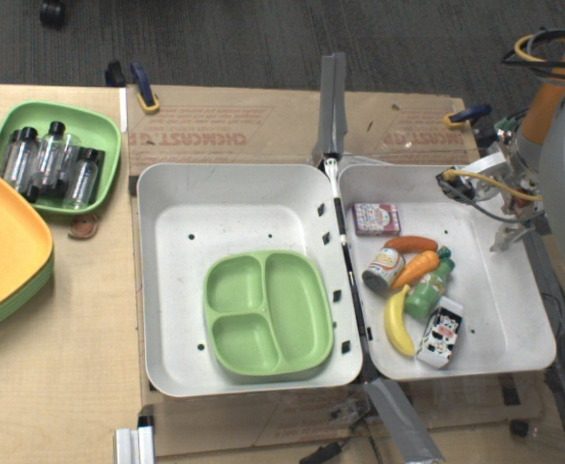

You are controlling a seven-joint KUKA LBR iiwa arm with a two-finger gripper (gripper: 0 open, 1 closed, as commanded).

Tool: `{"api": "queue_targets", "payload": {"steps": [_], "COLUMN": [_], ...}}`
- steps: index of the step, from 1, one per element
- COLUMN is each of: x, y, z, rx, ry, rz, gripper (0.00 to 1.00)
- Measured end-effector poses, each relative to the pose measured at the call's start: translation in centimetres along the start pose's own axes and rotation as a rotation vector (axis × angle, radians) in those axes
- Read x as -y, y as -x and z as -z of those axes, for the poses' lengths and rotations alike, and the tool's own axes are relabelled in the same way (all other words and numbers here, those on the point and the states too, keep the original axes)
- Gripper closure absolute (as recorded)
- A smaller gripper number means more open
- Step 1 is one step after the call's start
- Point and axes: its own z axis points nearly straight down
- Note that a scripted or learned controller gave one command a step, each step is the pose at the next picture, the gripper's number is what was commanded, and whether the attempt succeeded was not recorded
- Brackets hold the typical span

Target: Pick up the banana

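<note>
Slanted view from above onto a wooden tabletop [60, 375] carrying two shallow white bins side by side on a sheet of brown cardboard [224, 124].

In the right bin [544, 356], a cluster of small items left of centre. Yellow banana [397, 323] lying at the lower left of that cluster, near the bin's left wall, curved and running roughly top to bottom. Just right of it and touching, a green bottle [426, 288] on its side. Below the bottle, a small white carton with black patches [439, 336], close to the banana's lower end. Above the banana, a small can [383, 269] on its side, and beside that an orange carrot [416, 269] lying at a slant. Higher still, a second orange-red piece [410, 245], then a pink box [376, 218] lying flat near the bin's upper left.

In the left bin [166, 259], a green plate with three compartments [268, 312], set toward the lower right.

At the frame's right edge, the grey arm [553, 153] reaching in over the right bin's upper right corner, with cables around the wrist, well apart from the banana. Jaws too small and cluttered to judge: cannot tell whether apart or together. Nothing seen held.

On the far left of the tabletop, a green tray [99, 129] holding several small dark-capped bottles, and a stack of orange plates [7, 249] below it. Blue clamps [145, 87] at the cardboard's upper edge.
</note>
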Motion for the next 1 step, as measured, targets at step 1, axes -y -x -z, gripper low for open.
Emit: {"api": "queue_targets", "payload": {"steps": [1], "x": [0.00], "y": [0.00], "z": [0.00], "rx": [0.000], "ry": [0.000], "rz": [0.000], "gripper": [0.00]}}
